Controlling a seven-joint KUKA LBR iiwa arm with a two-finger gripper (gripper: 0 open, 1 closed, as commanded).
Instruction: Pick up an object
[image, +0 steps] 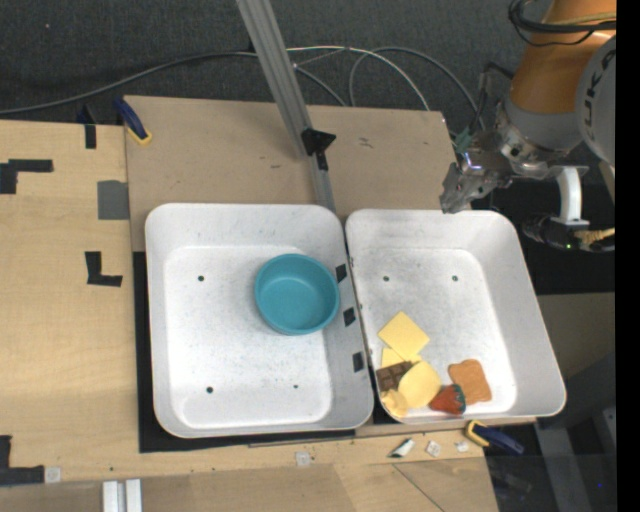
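Camera view looked down on a brown bench (60, 300) with two white bins side by side. On the far left of the bench were some black tape marks (98, 270). Near the back left corner lay a small blue and yellow clip (133, 120).

The left bin (180, 400) held a blue bowl (295, 292). The bowl stood upright near the middle of that bin, a bit toward its right wall. A grey metal bar (290, 95) slanted down from the back of the bench to the spot where the two bins met.

The right bin (500, 260) held the small things, all bunched by its front edge. A yellow square (404, 334) lay nearest the middle. In front of it was a small brown piece (392, 376) touching another yellow piece (418, 384). To the right sat a red thing (449, 400) and an orange piece (470, 379), close together.

The gripper (458, 190) hung over the back edge of the right bin, well apart from the small things. Nothing was between its fingers. I cannot tell if it was spread or pressed together. The grey and orange arm (555, 80) reached in from the back right corner.
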